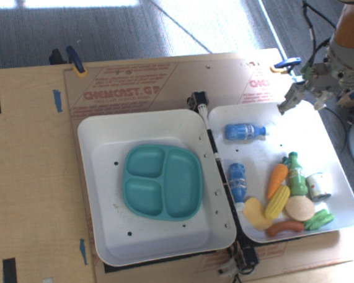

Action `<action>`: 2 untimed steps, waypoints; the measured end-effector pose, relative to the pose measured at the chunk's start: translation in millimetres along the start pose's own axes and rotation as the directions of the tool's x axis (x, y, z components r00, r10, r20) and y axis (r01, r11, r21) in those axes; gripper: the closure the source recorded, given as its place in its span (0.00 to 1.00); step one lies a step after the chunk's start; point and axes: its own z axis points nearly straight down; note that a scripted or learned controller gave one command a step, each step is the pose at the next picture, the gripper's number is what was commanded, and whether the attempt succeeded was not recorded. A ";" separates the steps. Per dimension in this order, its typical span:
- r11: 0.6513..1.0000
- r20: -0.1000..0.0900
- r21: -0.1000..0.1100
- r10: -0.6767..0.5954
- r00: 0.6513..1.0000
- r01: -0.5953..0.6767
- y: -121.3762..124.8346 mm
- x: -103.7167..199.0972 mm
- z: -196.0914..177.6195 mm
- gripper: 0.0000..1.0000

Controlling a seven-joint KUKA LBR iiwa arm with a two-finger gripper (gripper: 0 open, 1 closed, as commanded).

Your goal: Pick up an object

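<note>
The right bin (326,136) holds several items. A blue bottle (244,131) lies near its back, and a second blue bottle (237,182) lies along its left wall. At the front right are an orange carrot (277,180), a yellow corn cob (277,201), a green bottle (296,175), a small can (318,186), a beige round piece (300,208), a red sausage (285,227) and a green vegetable (319,219). My gripper (301,103) hangs over the bin's back right corner, open, with nothing between its fingers, well apart from every item.
The left bin (102,145) holds a teal divided plate (163,182). A black clamp (196,100) sits at the back where the two bins meet. Blue and orange clips (285,65) lie on the cardboard behind the right bin.
</note>
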 end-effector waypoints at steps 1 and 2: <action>0.995 -0.001 0.003 -0.104 0.995 0.104 -104.5 12.9 146.6 0.00; 0.995 0.001 -0.003 -0.104 0.995 0.104 -102.7 12.9 135.6 1.00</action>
